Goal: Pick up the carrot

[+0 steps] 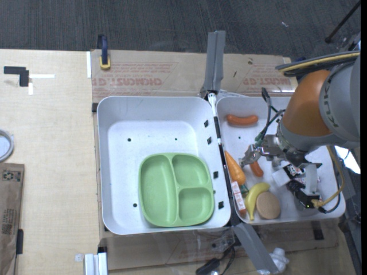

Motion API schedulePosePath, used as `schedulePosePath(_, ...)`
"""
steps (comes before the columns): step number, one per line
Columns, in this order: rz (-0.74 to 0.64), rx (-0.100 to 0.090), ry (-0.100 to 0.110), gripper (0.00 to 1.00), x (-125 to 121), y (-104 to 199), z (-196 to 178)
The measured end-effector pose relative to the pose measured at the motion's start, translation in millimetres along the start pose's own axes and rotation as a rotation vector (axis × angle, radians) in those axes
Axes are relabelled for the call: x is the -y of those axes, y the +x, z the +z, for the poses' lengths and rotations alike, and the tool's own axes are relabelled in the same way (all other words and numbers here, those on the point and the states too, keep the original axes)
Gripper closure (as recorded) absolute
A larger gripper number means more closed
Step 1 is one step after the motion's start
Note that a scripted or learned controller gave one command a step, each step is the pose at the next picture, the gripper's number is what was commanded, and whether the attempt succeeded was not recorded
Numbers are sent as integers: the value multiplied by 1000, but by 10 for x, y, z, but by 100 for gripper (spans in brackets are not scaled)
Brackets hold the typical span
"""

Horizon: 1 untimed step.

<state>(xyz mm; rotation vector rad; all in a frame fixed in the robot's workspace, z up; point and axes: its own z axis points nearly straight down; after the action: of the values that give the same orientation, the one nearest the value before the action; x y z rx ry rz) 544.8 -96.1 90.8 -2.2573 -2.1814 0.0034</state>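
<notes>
The carrot (234,167) lay in the right bin (327,213), hard against its left wall, slanting from far-left to near-right beside the divider between the two bins. Just near of it sat a small red-and-white packet (238,199), a banana (255,193) and a round tan bun (268,205), all crowded into the near-left corner. A sausage (242,119) rested apart at the far end of that bin.

The hand (255,156) hung over the middle of the right bin, just right of the carrot and not touching it. A small red-orange piece (256,169) showed right under its tip; whether the fingers were open, closed or gripping that piece could not be told. The grey arm with its orange band (307,110) covered much of the bin's right half, with cables trailing toward the near-right corner.

Open room was scarce around the carrot: wall on its left, food near of it, the hand on its right. The free floor lay on the far side, between the carrot and the sausage.

The left bin (114,153) held a green divided plate (176,189) toward its near-right part, with bare white floor on the far and left sides.

Red lettering ran along the cardboard (146,73) beyond the bins, upside down and too blurred to read. A brown bag (10,205) at the counter's left edge bore a recycling mark.
</notes>
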Motion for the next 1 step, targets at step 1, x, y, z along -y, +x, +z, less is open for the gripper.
schedulePosePath(1, 4, 0, 1, 100, 3, -11, -85)
